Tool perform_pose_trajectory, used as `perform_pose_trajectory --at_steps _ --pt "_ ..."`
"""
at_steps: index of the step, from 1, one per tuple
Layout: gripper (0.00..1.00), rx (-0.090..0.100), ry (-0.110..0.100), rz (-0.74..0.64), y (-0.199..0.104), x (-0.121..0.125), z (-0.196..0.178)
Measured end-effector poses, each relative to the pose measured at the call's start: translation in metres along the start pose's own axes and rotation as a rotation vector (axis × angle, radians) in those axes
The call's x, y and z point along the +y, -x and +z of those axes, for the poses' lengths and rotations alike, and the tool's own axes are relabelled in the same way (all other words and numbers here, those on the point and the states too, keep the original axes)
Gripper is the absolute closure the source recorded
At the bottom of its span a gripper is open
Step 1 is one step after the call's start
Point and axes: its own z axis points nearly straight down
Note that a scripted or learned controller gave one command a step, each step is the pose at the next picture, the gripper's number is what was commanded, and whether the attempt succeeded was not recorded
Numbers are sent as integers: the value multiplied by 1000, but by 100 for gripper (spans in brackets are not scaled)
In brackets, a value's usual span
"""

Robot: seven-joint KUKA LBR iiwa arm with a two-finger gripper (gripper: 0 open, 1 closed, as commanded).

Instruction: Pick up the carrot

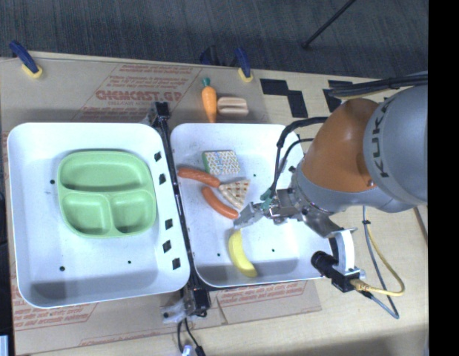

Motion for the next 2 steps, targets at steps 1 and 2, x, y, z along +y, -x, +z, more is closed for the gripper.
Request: perform_pose_trajectory --at_steps 1,2 --pt "0 -2 4 -132 82 30 -8" --pt "0 -1 3 -35 90 99 58"
